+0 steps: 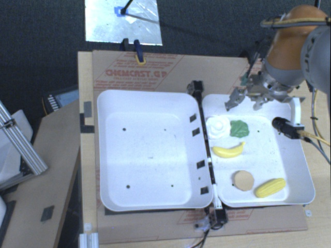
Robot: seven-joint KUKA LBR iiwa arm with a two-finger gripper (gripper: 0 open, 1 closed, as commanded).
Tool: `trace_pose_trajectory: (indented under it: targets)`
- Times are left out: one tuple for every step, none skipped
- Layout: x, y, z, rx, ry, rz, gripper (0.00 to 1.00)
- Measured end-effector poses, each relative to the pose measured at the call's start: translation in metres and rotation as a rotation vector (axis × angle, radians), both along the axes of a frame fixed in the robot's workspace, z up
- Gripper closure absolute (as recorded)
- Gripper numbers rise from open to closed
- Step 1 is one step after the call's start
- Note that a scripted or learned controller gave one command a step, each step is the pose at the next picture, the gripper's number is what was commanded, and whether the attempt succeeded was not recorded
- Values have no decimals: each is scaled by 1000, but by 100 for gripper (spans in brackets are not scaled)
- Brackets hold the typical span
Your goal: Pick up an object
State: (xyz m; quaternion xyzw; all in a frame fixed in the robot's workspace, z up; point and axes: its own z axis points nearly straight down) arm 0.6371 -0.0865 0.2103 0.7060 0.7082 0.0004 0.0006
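Arm Hovers Over 5 Toys in the Right Bin

From where I stand, the counter [129,66] carries 2 white bins: the left bin [150,149] and the right bin [289,154]. The end effector [247,101] hangs over the right bin's far edge, fingers apart, gripping nothing. Below it lie 1 banana [228,150], 1 corn cob [270,187], 1 green leafy piece [239,128], 1 white piece [217,127] and 1 tan disc [243,180], loosely scattered, probably for easy picking.

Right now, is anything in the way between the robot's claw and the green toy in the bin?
Nothing visible is. The gripper hangs over the back of the right bin, and the green toy lies just in front of it with bare white floor between. The white toy sits beside the green one, not in the path.
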Motion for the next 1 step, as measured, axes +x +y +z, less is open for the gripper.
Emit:
trace_pose_trajectory:
  targets:
    - [27, -77, 157, -9, -20, -6, 0]
